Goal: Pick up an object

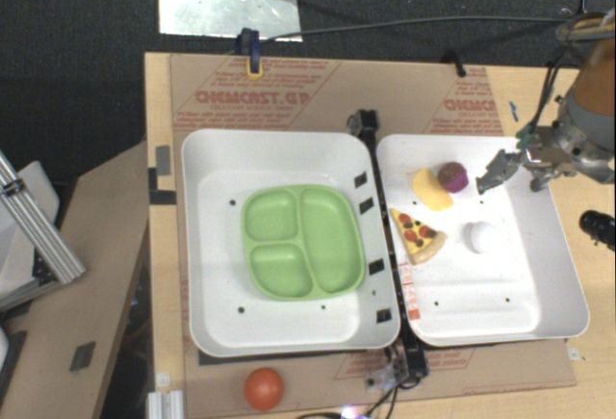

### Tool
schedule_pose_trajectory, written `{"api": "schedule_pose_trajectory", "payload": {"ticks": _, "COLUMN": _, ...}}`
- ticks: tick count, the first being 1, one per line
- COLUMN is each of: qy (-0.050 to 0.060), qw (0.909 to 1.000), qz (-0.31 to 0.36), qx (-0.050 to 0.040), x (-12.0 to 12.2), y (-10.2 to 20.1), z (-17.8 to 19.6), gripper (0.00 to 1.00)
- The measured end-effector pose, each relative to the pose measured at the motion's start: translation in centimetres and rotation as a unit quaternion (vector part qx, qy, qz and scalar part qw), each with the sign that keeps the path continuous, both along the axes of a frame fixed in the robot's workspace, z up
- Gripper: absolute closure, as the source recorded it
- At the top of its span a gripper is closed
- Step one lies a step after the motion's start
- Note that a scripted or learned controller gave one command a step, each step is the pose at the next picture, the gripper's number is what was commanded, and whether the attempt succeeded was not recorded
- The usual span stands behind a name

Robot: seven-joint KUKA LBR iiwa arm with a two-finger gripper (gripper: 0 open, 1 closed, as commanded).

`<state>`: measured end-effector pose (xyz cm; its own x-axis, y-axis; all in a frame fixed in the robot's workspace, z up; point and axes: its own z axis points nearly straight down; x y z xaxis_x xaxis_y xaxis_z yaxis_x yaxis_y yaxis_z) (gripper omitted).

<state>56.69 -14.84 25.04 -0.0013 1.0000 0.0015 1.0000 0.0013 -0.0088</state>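
The right bin (pixel 539 306) holds a yellow piece (pixel 429 190) with a purple round piece (pixel 452 176) touching its right side. A toy pizza slice (pixel 417 234) lies near the bin's left wall, and a small white ball (pixel 478 236) rests to its right. My gripper (pixel 515 174) hangs over the bin's upper right part, just right of the purple piece and above the white ball. It is open, and nothing sits between its fingers.
The left bin (pixel 212 215) holds a green divided tray (pixel 302 242). An orange-red ball (pixel 263 388) lies on the bench in front of the left bin. A black divider (pixel 380 234) runs between the bins. A cable crosses the back.
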Motion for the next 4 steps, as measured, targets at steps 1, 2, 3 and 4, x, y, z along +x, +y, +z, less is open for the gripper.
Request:
{"api": "schedule_pose_trajectory", "payload": {"ticks": 1, "qy": -0.005, "qw": 1.0, "qz": 0.001, "qx": -0.0009, "x": 0.2, "y": 0.0, "z": 0.6, "gripper": 0.0}}
{"api": "schedule_pose_trajectory", "payload": {"ticks": 2, "qy": -0.004, "qw": 1.0, "qz": 0.0, "qx": -0.0008, "x": 0.1, "y": -0.1, "z": -3.6, "gripper": 0.0}}
{"api": "schedule_pose_trajectory", "payload": {"ticks": 3, "qy": -0.004, "qw": 1.0, "qz": 0.0, "qx": -0.0007, "x": 0.0, "y": 0.0, "z": -7.8, "gripper": 0.0}}
{"api": "schedule_pose_trajectory", "payload": {"ticks": 4, "qy": -0.004, "qw": 1.0, "qz": 0.0, "qx": -0.0005, "x": -0.4, "y": 0.2, "z": -12.0, "gripper": 0.0}}
